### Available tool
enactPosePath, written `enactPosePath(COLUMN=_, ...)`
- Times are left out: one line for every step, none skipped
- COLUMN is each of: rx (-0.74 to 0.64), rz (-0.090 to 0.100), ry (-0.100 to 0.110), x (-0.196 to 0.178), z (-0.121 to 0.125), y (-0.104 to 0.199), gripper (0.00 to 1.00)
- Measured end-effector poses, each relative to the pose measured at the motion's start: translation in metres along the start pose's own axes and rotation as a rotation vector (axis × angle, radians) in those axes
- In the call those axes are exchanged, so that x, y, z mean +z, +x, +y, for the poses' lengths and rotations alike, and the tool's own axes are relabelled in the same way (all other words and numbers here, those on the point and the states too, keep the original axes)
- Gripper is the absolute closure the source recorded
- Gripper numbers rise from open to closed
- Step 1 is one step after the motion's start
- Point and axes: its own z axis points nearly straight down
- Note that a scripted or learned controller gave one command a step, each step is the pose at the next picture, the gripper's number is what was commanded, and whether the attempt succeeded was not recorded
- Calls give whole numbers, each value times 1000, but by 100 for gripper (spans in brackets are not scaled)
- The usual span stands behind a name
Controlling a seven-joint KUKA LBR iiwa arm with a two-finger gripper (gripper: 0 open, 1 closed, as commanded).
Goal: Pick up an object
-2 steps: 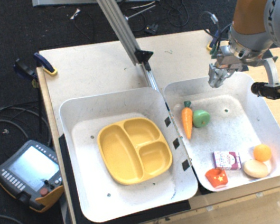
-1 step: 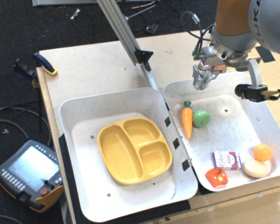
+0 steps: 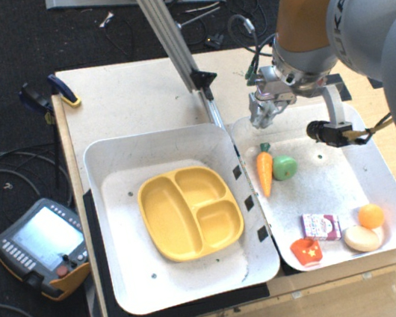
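Note:
My gripper (image 3: 262, 117) hangs over the far left corner of the right bin (image 3: 339, 182), above the bin floor, with nothing seen between its fingers. Just in front of it lies an orange carrot (image 3: 265, 171), pointing toward me, with a green apple (image 3: 284, 167) touching its right side. Along the bin's near edge sit a red piece (image 3: 306, 251), a purple-and-white packet (image 3: 320, 226), a pale bread-like piece (image 3: 362, 239) and a small orange ball (image 3: 371, 215).
The left bin (image 3: 115, 206) holds a yellow divided plate (image 3: 191, 211). A slanted metal post (image 3: 171, 37) rises between the bins at the back. A teach pendant (image 3: 41, 250) lies off the bench at left.

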Motion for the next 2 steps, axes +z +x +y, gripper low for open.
enactPosePath(rx=-1, rz=0, ry=4, x=-2, z=-19, y=56, gripper=100)
enactPosePath(rx=-1, rz=0, ry=2, x=3, z=-16, y=118, gripper=100)
